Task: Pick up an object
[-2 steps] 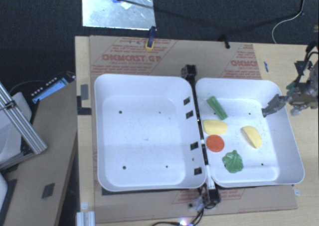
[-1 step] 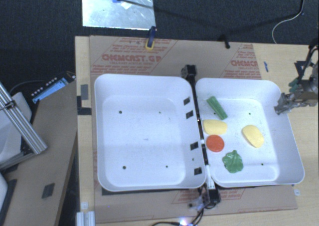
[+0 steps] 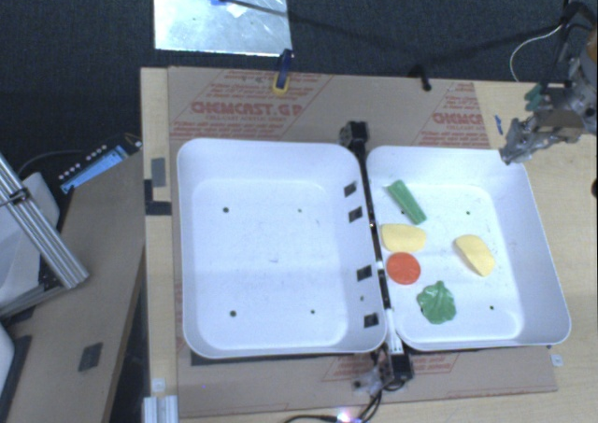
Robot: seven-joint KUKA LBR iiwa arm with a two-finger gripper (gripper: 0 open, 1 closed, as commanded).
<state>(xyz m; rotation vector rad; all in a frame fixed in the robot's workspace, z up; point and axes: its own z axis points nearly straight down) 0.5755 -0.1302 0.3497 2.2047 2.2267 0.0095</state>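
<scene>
Fingers (image 3: 516,152): I cannot tell their spread; my gripper (image 3: 519,148) hovers at the right bin's (image 3: 537,225) one-o'clock rim, nothing held.

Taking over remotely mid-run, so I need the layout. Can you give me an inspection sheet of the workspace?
Surface: bench bearing two white bins; left bin, right bin.
Job's things: in the right bin, green stick, two yellow pieces, orange disc, green lump.
Clutter: yellow clip at the cardboard's far edge.
Claw: claw above the right bin's far right corner.
Cables: black cable across the floor.
Surroundings: shiny plate on dark carpet.
</scene>
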